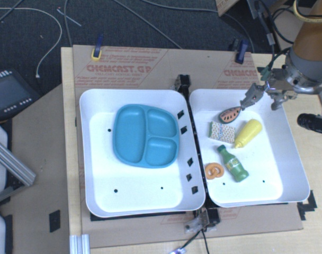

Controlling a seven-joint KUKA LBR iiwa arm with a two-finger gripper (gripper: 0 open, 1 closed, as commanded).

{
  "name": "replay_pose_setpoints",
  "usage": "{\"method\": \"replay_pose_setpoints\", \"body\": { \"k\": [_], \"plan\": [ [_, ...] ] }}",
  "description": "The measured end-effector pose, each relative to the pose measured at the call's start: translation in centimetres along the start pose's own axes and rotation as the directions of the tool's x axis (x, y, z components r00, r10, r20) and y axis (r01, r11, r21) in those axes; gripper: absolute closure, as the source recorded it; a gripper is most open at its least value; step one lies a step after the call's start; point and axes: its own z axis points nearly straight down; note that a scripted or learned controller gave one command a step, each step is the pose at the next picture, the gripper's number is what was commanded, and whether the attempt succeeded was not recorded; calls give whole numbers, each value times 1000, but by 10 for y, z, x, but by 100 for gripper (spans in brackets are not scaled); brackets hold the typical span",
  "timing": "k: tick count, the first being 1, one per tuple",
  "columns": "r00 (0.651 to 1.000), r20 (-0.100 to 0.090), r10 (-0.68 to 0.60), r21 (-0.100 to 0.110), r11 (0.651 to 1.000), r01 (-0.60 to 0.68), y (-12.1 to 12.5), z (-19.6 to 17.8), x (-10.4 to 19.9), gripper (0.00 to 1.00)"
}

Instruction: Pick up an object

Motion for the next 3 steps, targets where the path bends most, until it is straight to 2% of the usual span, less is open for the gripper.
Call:
{"method": "replay_pose_setpoints", "body": {
  "k": [2,3],
  "plan": [
    [1000,-2,0,7,1000,0,1,126,3,0],
    [1000,1,-4,-20,1000,4,7,156,5,0]
  ]
}}
